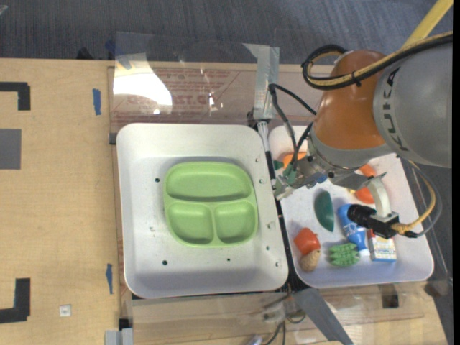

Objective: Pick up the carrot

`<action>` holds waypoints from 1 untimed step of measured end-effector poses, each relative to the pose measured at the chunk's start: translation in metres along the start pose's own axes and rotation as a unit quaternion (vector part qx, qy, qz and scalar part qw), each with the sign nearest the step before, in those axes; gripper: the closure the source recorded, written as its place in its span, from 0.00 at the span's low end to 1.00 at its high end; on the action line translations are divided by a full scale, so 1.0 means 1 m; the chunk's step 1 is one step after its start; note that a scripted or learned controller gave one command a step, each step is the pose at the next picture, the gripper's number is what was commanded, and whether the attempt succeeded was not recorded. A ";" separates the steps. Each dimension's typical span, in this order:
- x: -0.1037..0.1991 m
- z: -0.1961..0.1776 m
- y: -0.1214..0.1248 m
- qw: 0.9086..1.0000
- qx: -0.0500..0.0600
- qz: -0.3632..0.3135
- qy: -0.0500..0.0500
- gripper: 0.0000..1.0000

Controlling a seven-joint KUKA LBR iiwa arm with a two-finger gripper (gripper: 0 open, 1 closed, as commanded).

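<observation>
The carrot (289, 158) showed as an orange bit with green at the far left corner of the right bin (417, 264), mostly hidden under the arm (352, 113). The gripper (293, 183) hung just near of it by the bin's left wall, and how it stood could not be told. Nearer lay a teal piece (325, 210), a blue tube (353, 226), a small box (382, 248), a green toy (343, 254) and a red-capped item (308, 244); the left bin (136, 192) held a green tray (210, 202).
</observation>
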State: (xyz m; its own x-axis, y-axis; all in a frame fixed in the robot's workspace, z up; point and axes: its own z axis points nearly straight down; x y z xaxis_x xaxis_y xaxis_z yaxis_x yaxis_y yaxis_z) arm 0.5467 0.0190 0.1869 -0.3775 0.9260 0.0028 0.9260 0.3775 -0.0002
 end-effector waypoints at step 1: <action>-0.077 0.002 -0.058 0.996 0.000 -0.086 -0.001 1.00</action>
